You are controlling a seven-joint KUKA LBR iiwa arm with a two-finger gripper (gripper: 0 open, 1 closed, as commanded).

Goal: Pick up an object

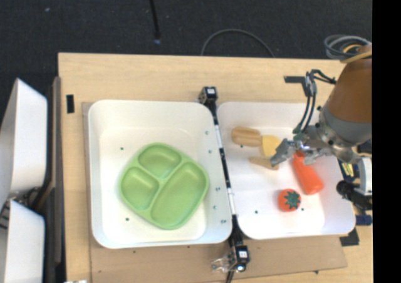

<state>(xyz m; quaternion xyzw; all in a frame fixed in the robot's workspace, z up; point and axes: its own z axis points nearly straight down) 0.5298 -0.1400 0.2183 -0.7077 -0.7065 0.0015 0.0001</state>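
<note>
In the right bin lie an orange carrot-like toy, a small red tomato toy, a tan bread-like piece, a yellow wedge and a thin tan stick. My gripper hangs over the carrot's upper end, just right of the yellow wedge. Its fingers look spread, one grey finger reaching down-left toward the stick. The carrot's tip sits under the gap between them, and nothing is lifted.
The left bin holds a green divided plate. A raised rim with black clips separates the two bins. Cables and the arm's body crowd the right bin's far right side. Bare white floor lies at the right bin's front left.
</note>
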